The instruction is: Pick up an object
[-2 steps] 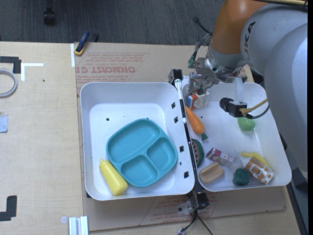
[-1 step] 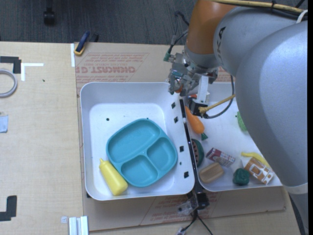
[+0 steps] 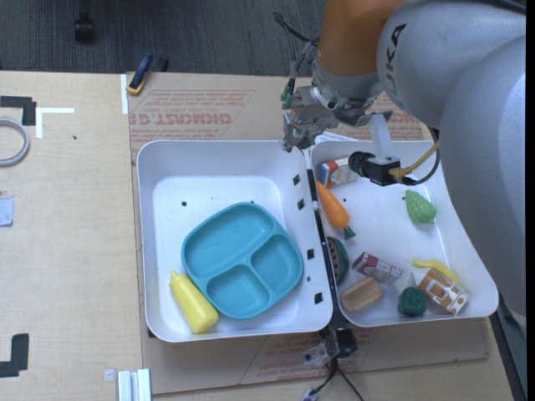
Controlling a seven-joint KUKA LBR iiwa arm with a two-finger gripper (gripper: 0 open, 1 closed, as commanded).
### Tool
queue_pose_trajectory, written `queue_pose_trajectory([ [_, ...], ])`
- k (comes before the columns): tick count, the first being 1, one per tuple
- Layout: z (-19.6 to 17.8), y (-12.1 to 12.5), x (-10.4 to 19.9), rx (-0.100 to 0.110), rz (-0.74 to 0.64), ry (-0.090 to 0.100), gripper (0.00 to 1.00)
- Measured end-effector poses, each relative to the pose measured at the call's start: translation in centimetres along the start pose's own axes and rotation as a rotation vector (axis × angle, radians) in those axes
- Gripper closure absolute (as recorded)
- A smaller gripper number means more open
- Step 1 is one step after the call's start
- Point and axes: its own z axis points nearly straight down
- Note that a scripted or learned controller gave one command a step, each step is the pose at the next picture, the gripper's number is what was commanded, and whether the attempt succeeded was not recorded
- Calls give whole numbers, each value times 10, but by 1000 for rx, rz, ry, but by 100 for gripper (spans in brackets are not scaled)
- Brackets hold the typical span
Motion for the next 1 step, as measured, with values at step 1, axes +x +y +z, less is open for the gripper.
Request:
queue_pose_trajectory([
  [1, 39, -8, -19, 2, 33, 0, 100],
])
